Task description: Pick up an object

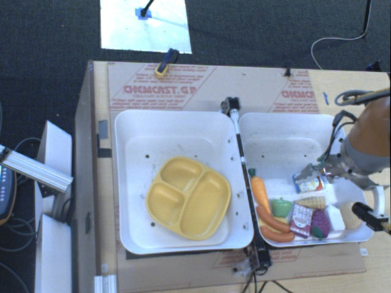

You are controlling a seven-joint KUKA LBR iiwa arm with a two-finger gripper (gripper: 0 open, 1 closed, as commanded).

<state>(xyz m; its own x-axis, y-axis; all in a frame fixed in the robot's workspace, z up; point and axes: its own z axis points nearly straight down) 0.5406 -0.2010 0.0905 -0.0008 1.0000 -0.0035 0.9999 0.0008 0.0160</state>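
My claw (pixel 322 174) hangs in the right bin (pixel 278 127), just above the small packet (pixel 307 182) — spread or pressed together, I cannot tell.

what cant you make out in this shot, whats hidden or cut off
1. Gripper, camera view: the arm's wrist covers it, so the state of its jaws and whether it holds the small packet are unclear.
2. Arm: cut off by the right edge.
3. Toy food pile: items overlap; the purple piece is too blurred to identify.
4. Red packet: print too small to read.
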